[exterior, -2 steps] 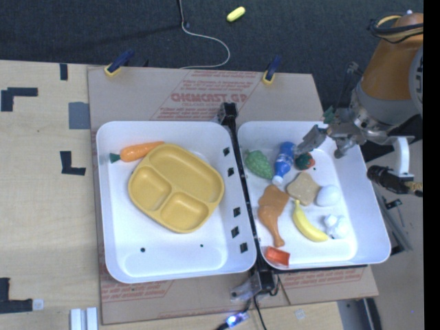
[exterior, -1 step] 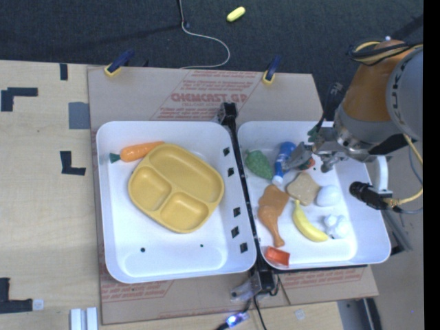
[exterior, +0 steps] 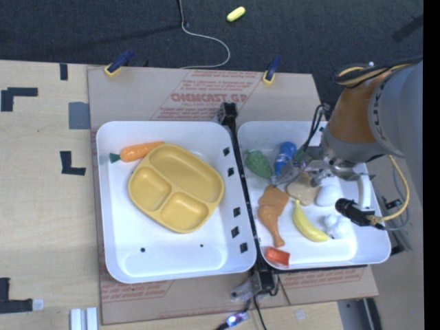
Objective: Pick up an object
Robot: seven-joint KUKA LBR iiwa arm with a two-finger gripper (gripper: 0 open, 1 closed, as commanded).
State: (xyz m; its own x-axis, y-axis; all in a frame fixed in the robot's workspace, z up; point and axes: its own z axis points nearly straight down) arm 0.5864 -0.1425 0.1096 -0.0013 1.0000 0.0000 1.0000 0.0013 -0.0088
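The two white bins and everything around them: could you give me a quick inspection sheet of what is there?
Surface: two shallow white bins side by side on brown cardboard.
Job's things: right bin holds a yellow plastic banana, tan toy drumstick, green leafy toy, blue bottle, red piece.
Clutter: left bin holds a yellow sectioned plastic tray and an orange toy carrot.
Grippers: gripper low over the right bin; jaws hard to make out.
Cables: thin white cord behind the bins.
Surroundings: small yellow object on dark floor.

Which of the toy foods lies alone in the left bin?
The carrot, orange, beside the yellow tray. The other foods lie in the right bin.
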